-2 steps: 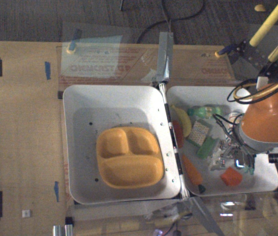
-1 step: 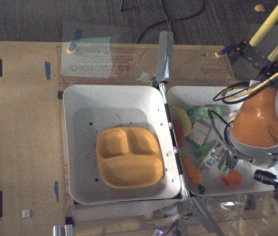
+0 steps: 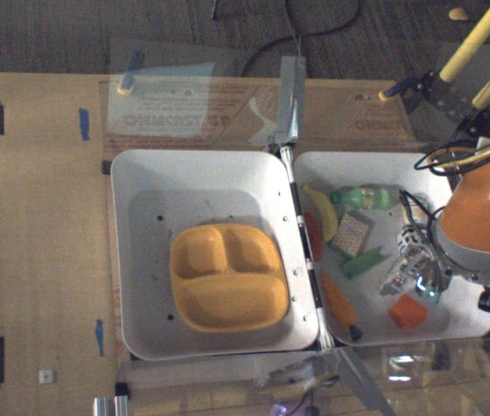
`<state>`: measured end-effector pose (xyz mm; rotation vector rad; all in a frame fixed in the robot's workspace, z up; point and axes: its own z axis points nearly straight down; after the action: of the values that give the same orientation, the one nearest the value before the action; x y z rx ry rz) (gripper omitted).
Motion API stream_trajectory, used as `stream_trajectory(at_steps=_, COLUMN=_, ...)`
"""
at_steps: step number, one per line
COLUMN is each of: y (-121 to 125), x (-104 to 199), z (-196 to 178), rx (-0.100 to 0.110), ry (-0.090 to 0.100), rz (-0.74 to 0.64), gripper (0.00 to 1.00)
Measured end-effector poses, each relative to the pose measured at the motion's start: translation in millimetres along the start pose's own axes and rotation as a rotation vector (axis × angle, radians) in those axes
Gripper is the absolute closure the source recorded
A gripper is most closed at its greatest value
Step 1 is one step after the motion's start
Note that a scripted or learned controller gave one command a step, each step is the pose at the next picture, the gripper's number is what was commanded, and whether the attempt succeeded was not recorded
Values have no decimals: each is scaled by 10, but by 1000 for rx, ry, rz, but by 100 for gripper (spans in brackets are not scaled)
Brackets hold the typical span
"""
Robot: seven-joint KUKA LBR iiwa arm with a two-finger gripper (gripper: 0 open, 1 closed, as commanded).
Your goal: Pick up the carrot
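The carrot (image 3: 340, 305) is lying untouched along the right bin's (image 3: 461, 332) lower-left wall, while the gripper (image 3: 414, 271), whose opening I cannot tell, is hovering near an orange block (image 3: 408, 312), so the pick is looking not yet done.

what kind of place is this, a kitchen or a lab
Likely a robotics lab: two white bins on a cardboard-covered bench, toy food like a carrot, and a robot arm reaching in.
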<state>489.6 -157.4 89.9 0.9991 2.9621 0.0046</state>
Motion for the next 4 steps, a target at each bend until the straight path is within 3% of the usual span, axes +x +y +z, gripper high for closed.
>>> stream_trajectory(at_steps=1, y=261, x=267, z=-8, rx=2, ry=-3, rz=-352, gripper=100)
stream_trajectory(at_steps=2, y=205, x=-209, z=3, rx=-1, ry=1, rz=-375, gripper=100)
stream_trajectory(at_steps=3, y=174, x=190, z=-8, rx=0, ry=-2, rz=-778, gripper=100)
stream_trajectory(at_steps=4, y=182, x=149, z=-4, rx=-3, ry=0, rz=-891, gripper=100)
